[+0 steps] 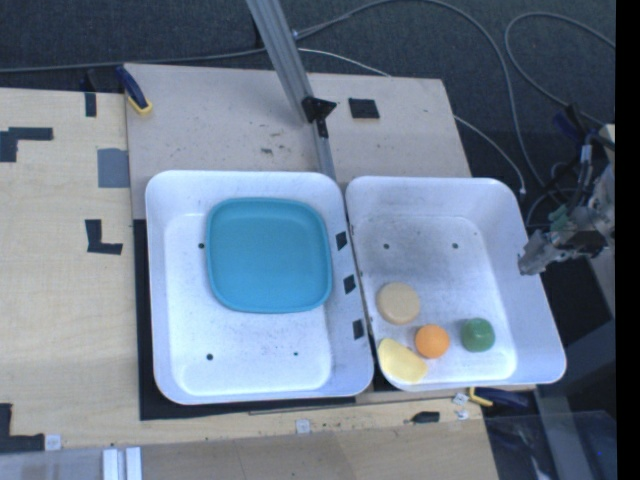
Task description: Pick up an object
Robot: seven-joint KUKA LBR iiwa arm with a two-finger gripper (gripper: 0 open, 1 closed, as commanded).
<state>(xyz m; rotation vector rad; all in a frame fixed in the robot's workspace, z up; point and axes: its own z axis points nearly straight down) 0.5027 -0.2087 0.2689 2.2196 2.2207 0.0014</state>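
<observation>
Four small objects lie along the near side of the right bin: a tan round disc, an orange ball, a green ball and a yellow banana-like piece in the near left corner. My gripper hangs at the right edge of the view, just outside the right bin's right rim and well away from the objects. Nothing shows between its tips.
The left bin holds a teal square plate. A slanted metal pole crosses the bench behind the bins. Cables trail over the dark floor at the right, close to the arm.
</observation>
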